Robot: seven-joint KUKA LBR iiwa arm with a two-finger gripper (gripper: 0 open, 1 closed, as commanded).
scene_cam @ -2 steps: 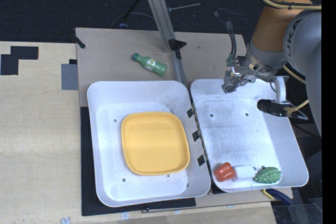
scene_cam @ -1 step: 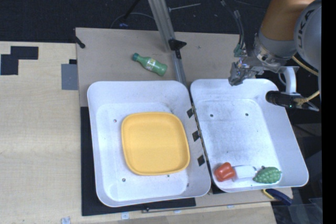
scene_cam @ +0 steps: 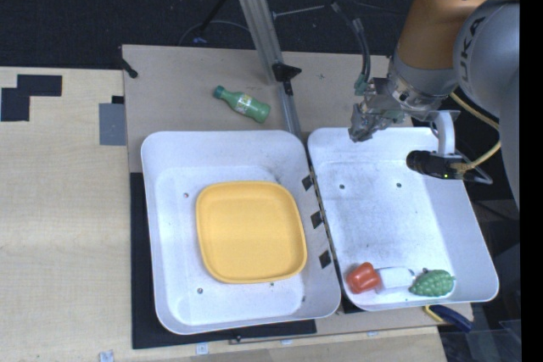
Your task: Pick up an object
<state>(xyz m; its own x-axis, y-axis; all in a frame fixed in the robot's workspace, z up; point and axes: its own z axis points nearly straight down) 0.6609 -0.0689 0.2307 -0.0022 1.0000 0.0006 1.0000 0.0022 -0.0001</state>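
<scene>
Gripper (scene_cam: 366,128) at upper edge of right bin (scene_cam: 475,254), jaw state unclear, part of "KUKA" lettering on arm (scene_cam: 475,30), green bottle (scene_cam: 243,103) label unreadable, yellow plate (scene_cam: 251,231) centre-left.

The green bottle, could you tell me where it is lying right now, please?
In the camera view, the green bottle lies on its side on the bench board behind the left bin, outside both bins, just left of the slanted metal rail.

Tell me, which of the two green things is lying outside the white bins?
The little green bottle, lying on its side on the bench behind the left bin. The other, a bumpy green bunch, sits in the right bin's near corner beside a red thing.
</scene>
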